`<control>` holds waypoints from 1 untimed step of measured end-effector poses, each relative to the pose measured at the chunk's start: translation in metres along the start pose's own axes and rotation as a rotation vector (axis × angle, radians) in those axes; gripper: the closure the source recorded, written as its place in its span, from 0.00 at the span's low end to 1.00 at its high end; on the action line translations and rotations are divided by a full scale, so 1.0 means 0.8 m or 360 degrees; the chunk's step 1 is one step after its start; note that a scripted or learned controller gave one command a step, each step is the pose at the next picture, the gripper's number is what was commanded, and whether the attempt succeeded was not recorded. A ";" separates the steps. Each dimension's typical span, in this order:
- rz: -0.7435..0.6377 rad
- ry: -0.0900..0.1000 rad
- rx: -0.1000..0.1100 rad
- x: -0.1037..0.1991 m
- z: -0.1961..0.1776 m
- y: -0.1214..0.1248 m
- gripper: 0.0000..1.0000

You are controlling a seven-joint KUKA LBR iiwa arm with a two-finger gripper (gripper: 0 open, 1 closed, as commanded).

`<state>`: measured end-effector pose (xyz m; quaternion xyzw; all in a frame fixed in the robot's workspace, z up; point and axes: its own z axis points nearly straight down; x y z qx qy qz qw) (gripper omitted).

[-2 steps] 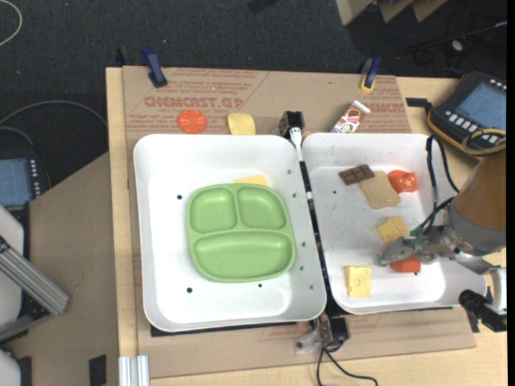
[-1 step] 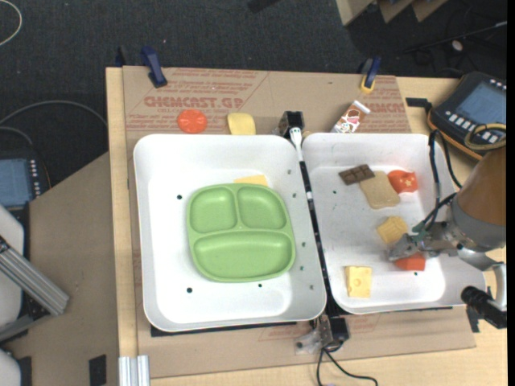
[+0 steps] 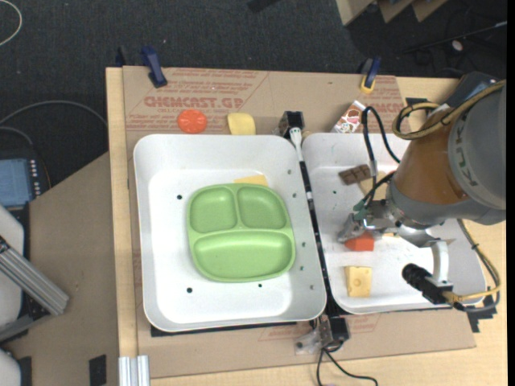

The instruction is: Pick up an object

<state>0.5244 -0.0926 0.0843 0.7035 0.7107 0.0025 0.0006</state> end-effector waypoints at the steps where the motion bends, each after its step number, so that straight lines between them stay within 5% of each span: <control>1: 0.0001 0.0000 -0.0015 0.079 -0.133 0.041 1.00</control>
